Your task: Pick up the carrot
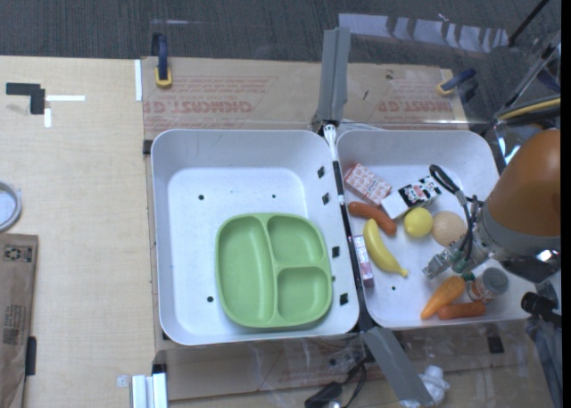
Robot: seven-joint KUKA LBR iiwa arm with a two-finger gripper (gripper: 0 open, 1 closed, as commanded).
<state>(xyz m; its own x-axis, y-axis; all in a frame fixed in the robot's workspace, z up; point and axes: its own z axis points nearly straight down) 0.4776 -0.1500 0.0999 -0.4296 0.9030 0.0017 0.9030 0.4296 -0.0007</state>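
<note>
Approach step, by my reading. Pincer hovering low in right bin, opening impossible to tell. Carrot lying just below it, beside banana. Next: lowering squarely onto carrot, then closing.

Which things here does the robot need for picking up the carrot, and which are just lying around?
For the job:
carrot, in the right bin
gripper, just above the carrot

Just lying about:
banana
lemon
sausage
pink packet
green plate, in the left bin
</note>
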